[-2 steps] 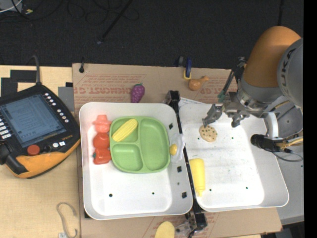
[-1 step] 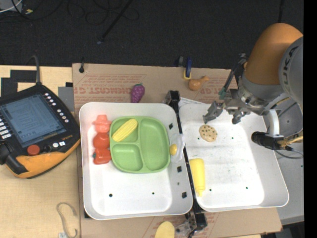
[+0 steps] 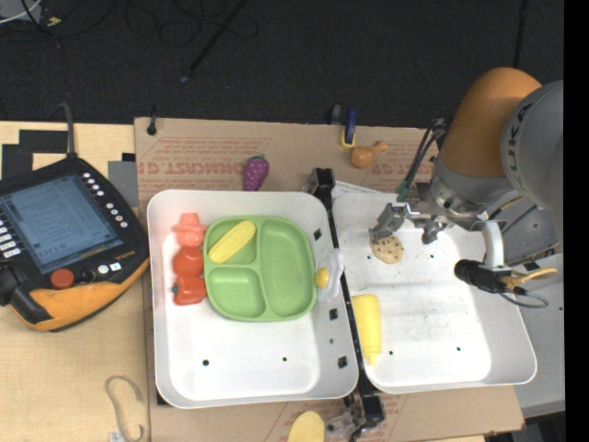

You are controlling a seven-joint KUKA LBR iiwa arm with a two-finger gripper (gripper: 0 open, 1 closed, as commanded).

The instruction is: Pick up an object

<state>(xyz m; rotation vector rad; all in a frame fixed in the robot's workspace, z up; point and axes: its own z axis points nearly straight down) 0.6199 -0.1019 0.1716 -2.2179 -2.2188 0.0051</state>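
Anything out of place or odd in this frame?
Yes: several toys lie outside the bins: a purple grape bunch and an orange piece on the cardboard behind, a yellow piece in front. A small yellow item sits between the bins.

A dark floor [image 3: 184,35] strewn with cables [image 3: 212,26] fills the frame's top; a pale wooden bench [image 3: 64,366] spans the lower left.

The right bin [image 3: 479,357] has open floor across its middle and near side; a cookie [image 3: 387,250] lies near its far left corner and a yellow block [image 3: 367,326] hugs its left wall. The left bin [image 3: 239,376] is crowded at the far end (green divided plate [image 3: 276,274], red figure [image 3: 189,261]), with its near half bare.
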